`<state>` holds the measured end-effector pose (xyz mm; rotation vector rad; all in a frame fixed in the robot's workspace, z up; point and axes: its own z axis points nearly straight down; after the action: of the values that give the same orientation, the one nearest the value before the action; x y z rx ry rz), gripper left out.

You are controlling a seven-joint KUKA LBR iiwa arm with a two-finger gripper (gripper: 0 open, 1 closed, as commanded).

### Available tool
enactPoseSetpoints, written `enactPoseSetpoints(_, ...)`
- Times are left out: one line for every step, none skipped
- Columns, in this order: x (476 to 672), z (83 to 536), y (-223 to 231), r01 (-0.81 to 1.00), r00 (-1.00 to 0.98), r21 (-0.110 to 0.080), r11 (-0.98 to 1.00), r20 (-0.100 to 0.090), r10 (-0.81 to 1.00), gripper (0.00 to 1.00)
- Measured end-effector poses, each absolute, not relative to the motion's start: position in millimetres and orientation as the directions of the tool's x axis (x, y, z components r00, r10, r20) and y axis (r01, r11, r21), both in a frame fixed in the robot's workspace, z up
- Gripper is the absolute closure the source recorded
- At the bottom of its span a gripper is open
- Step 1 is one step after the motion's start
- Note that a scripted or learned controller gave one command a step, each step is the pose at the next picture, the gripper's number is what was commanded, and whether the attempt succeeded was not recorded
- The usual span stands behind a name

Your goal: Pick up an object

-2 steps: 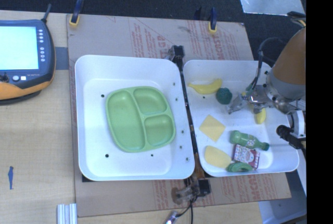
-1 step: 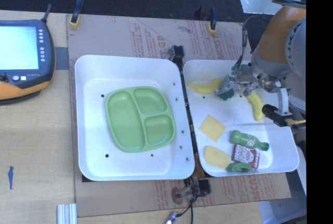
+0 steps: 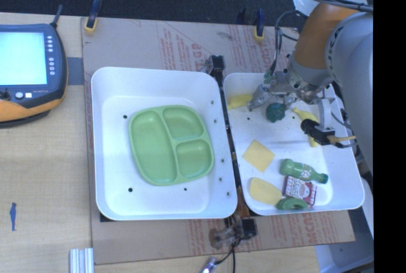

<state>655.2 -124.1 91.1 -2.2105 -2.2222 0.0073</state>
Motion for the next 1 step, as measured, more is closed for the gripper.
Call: enactPoseSetpoints(655.5, 91.4, -108.5, 1.0, -0.005, -0.007, 0.005, 0.001, 1.0, 0.0)
